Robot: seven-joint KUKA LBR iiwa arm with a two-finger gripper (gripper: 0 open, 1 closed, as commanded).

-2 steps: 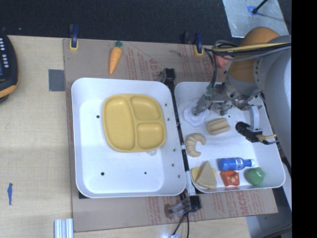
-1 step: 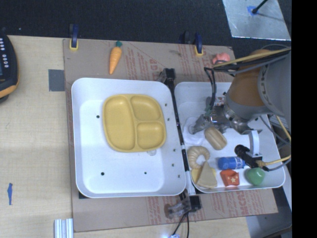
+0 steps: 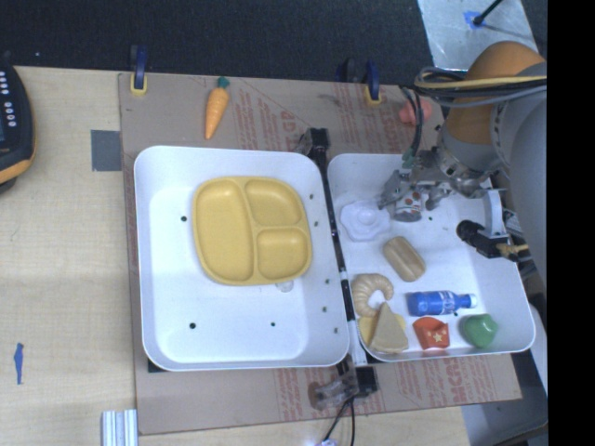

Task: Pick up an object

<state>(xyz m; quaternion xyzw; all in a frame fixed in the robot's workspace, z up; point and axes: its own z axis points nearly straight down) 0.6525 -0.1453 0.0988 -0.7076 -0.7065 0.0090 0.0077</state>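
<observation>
Hovering over the glossy right bin [image 3: 521, 328], the metal gripper [image 3: 406, 198] sits beside a translucent cup [image 3: 363, 219]; finger spacing unreadable.

There were two white bins: the left bin [image 3: 158, 249] held one yellow divided plate [image 3: 251, 229], and the right bin [image 3: 507, 291] held one bread roll [image 3: 404, 257], one croissant [image 3: 372, 291], one cheese wedge [image 3: 389, 331], one blue bottle [image 3: 437, 302], one red piece [image 3: 430, 334], one green piece [image 3: 479, 330] and one clear cup [image 3: 363, 219]; one toy carrot [image 3: 216, 108] lay on the board
</observation>
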